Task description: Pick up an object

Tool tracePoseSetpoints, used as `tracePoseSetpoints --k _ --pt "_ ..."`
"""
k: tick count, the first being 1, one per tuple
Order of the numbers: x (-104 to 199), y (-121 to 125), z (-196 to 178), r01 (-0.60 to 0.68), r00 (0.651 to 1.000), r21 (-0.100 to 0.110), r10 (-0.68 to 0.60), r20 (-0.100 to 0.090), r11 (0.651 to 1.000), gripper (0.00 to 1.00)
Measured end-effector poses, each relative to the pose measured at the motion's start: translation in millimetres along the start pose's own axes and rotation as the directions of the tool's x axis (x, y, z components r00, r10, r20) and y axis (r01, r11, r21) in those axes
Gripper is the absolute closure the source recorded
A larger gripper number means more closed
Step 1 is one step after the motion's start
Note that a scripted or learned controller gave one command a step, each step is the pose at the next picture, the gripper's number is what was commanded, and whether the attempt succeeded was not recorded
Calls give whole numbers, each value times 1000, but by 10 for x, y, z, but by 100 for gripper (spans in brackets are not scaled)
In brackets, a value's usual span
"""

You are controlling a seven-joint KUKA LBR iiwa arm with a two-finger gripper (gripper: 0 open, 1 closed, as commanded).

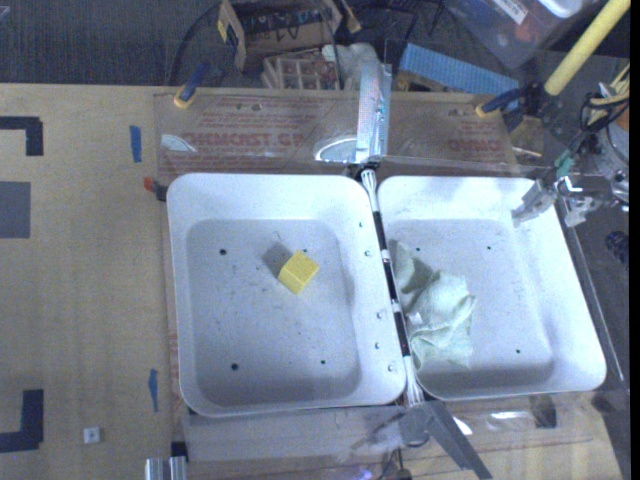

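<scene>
A: Yellow block (298, 272) lies in the left bin (200, 208), well apart from the gripper (545, 196).
B: And the gripper?
A: Over the right bin's (560, 348) far corner; its opening, I cannot tell. Pale cloth (435, 308) lies nearer it.

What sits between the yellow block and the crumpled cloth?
In the camera view, the yellow block and crumpled cloth lie in separate bins; between them run bare bin floor and the two adjoining bin rims.

Bench (80, 298) w/ two white bins (200, 208) side-by-side.
</scene>
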State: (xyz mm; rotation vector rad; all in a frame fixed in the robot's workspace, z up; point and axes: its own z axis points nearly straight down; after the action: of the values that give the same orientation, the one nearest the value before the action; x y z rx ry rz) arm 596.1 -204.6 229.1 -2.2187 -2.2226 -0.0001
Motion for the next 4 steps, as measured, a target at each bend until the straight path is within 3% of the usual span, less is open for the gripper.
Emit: tracePoseSetpoints --k 1,2,3,4 --pt "1215 -23 -252 -75 997 2 75 0 997 0" --pt "1173 -139 -1097 388 921 -6 -388 5 921 0" --pt "2232 -796 139 549 836 -1 -549 1 836 0" --pt "2096 -312 443 485 874 -4 -485 4 874 0"
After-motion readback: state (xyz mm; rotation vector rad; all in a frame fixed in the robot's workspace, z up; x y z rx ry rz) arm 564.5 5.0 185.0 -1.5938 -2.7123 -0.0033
